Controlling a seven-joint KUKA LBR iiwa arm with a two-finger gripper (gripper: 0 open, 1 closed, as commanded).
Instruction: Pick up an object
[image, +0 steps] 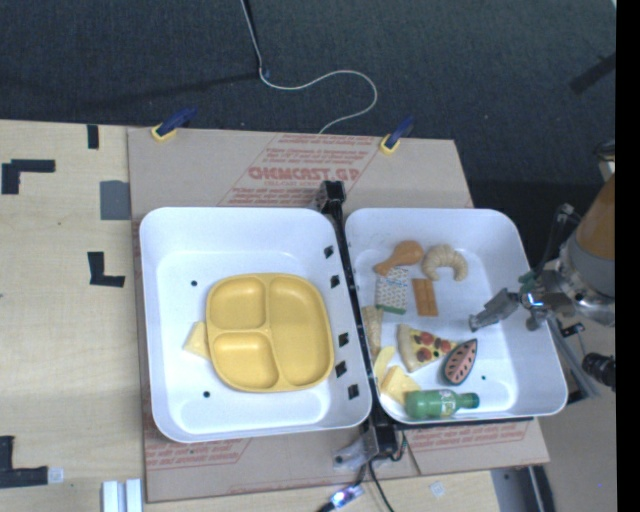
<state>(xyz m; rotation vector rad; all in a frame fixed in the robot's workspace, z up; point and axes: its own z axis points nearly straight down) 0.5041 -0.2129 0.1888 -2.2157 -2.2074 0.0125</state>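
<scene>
Hand (487, 316) hangs over the right part of the right bin (500, 232), reaching in from the right edge, with nothing between its fingers; whether they stand apart or together I cannot tell at this size and angle.

Far off to its left, in the other bin (160, 240), lies the yellow divided plate (269, 332), the biggest thing on the tabletop (60, 230) and a poor choice for a two-finger grasp. To the hand's left, and closer, sits the pizza slice (421, 347). Just below the hand and slightly left rests the watermelon slice (460, 361), the nearest candidate. Further below lies the green bottle (440, 403), on its side against the bin's near wall. Up and to the left are the croissant (446, 261) and the chicken drumstick (399, 256), with a small orange cracker (426, 297) between them and the pizza.

To do the pick well, I would judge the watermelon slice the sensible target: centre the hand above it, turn the fingers across its narrow width, and descend straight so neither fingertip lands on the pizza slice touching its left edge. Close only once both fingers flank it.
</scene>
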